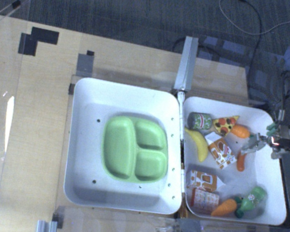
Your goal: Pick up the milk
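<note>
1. While the left bin point(77, 129) carries a green divided tray point(135, 148), the right bin point(278, 207) is crowded with toy food.
2. A can point(201, 121), banana point(198, 144) and pizza slice point(225, 123) sit along its far-left side.
3. What looks like the milk point(222, 154), a small carton, lies mid-bin, tilted, just beside the banana; two more cartons point(203, 190) near the front could be mistaken for it.
4. A carrot point(225, 208) and green bottle point(250, 200) fill the near-right corner.
5. At the right rim the gripper point(266, 142) hovers; whether it is open cannot be judged. Close neighbours risk a nudged or wrong grasp.
</note>
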Action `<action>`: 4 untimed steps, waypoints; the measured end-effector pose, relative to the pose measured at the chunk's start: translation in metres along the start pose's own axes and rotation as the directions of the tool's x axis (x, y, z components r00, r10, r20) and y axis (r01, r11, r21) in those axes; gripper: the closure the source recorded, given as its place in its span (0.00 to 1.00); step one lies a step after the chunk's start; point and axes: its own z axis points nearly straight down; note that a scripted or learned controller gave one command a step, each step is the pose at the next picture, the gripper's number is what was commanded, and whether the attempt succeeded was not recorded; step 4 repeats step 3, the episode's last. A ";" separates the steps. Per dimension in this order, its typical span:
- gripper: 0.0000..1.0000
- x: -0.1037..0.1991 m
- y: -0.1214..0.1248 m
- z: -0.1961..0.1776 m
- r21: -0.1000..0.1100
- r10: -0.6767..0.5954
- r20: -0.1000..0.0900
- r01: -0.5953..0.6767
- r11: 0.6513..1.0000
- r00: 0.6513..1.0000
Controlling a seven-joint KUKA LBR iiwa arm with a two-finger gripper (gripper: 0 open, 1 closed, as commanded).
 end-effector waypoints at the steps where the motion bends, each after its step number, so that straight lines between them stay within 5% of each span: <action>1: 0.00 0.057 0.023 0.139 -0.002 0.102 -0.001 -0.102 0.995 0.995; 2: 1.00 0.058 0.025 0.128 -0.006 0.101 -0.001 -0.101 0.995 0.995; 3: 1.00 0.134 0.093 0.048 -0.001 0.074 -0.001 -0.074 0.997 0.997; 4: 1.00 0.134 0.093 0.048 -0.001 0.074 -0.001 -0.074 0.997 0.997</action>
